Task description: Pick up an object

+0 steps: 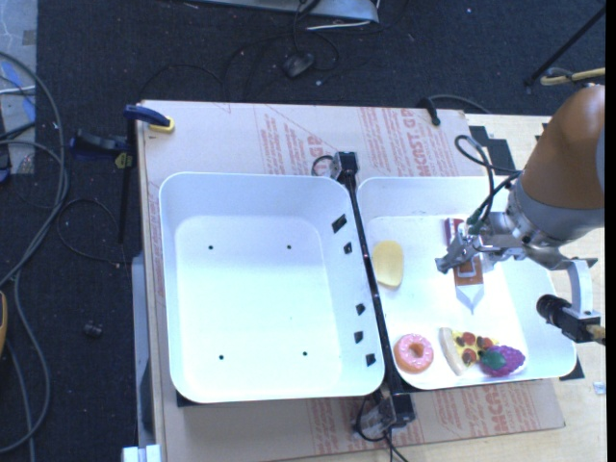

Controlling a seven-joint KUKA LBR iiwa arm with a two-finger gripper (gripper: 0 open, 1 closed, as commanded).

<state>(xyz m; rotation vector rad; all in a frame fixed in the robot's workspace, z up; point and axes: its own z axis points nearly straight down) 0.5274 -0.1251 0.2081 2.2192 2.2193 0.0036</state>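
My gripper [466,261] hangs over the middle of the right bin [423,195], reaching in from the right. Directly under it lies a small brown and red packet [469,274] with a white tip [469,300] pointing to the front. I cannot tell whether the gripper touches it. A pale yellow piece [388,263] lies to the left, near the divider. Along the front wall lie a pink donut [414,352], a slice with red and yellow toppings [464,347] and a purple grape bunch [502,359].
The left bin [183,258] stands beside the right one, their walls meeting at a black-clipped divider [361,277]. A black knob of the arm [563,316] overhangs the right bin's right edge. Cables and a blue clamp [149,116] lie at the bench's back left.
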